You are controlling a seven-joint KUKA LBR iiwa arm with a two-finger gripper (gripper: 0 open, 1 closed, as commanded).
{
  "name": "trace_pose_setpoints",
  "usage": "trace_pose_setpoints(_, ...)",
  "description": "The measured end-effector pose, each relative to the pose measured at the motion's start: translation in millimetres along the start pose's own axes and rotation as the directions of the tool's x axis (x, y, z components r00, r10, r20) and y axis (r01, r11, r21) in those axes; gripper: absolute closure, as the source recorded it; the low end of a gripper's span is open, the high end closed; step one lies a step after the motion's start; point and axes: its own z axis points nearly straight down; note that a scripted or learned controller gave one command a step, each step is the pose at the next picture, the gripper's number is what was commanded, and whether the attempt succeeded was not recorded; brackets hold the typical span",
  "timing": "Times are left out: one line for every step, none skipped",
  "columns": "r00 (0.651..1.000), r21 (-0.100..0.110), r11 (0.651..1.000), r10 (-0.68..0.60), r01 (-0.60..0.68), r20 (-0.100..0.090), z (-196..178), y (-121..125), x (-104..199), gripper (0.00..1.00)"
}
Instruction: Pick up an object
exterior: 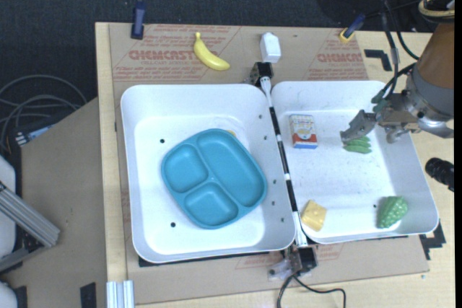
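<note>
Board under the bins carries red print, "CHEMCAST" (pixel 160 55) legible at left and again at right (pixel 336 58); smaller lines beneath are unreadable. Two white bins side by side – left bin (pixel 137 119), right bin (pixel 415 177). Left bin holds one blue tray (pixel 211 177) with three compartments, lying flat near the middle; a small yellowish bit peeks out at its far edge, can't tell what. Right bin holds four items: one small carton (pixel 304 132) with a white face, red-orange picture and blue base, near the left wall, print too small to read; one green pod (pixel 358 146), flat, elongated, bright green, in the far-middle of the bin; one yellow wedge (pixel 313 216) at the near left corner by the rim; one green bumpy cluster (pixel 392 212) near the near right corner. Gripper (pixel 359 128) comes in from the right, grey, tips low just over the pod's upper edge – can't tell whether it is spread or closed, or whether it touches the pod. Outside the bins on the board: one banana (pixel 210 55), one white block (pixel 271 47), one blue clip (pixel 138 19) at the far left corner.
</note>
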Motion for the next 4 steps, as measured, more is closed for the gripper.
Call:
trace_pose_setpoints(1.0, -0.001, 1.0, 0.001, -0.001, 0.001, 60.4, 48.0, -64.3, 0.0)
trace_pose_setpoints(1.0, 0.003, 1.0, 0.001, -0.001, -0.001, 163.3, 54.8, -70.6, 0.0)
trace_pose_setpoints(1.0, -0.003, 1.0, 0.001, -0.001, 0.002, 142.6, 63.1, -97.8, 0.0)
trace_pose_setpoints(1.0, -0.005, 1.0, 0.001, -0.001, 0.003, 132.7, 63.6, -97.6, 1.0)
